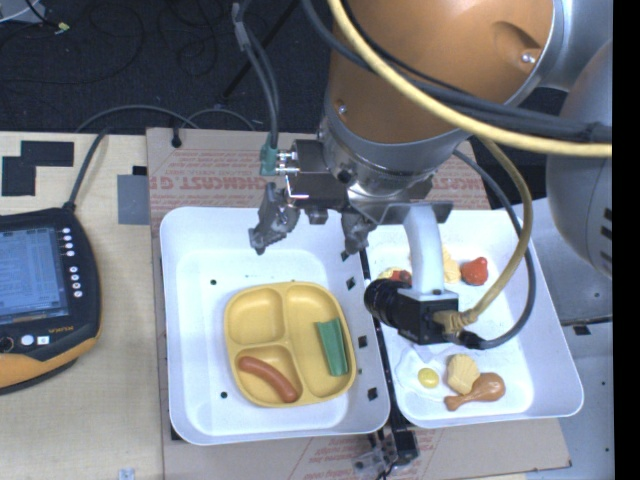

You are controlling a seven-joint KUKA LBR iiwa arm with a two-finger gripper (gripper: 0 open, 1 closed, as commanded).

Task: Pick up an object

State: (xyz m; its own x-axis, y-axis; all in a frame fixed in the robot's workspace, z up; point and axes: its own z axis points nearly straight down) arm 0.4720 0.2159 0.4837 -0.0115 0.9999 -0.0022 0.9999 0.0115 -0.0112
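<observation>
My gripper [306,240] hangs over the far part of the left bin [190,268], open, with its two dark fingertips [263,236] spread wide and nothing between them. Nearer the camera in that bin lies a yellow divided plate [262,320] with a reddish sausage [268,376] and a green block [332,348] on it. The right bin [545,368] holds a red piece [475,269], a small yellow bit [428,377], a ridged yellow piece [461,372] and a brown drumstick [478,391]. The arm's orange band fills the top of the view.
A white post with a black fitting and cables [420,308] reaches down over the right bin's left side, hiding part of it. A teach pendant [40,288] lies on the bench at the far left. Cables run behind the bins.
</observation>
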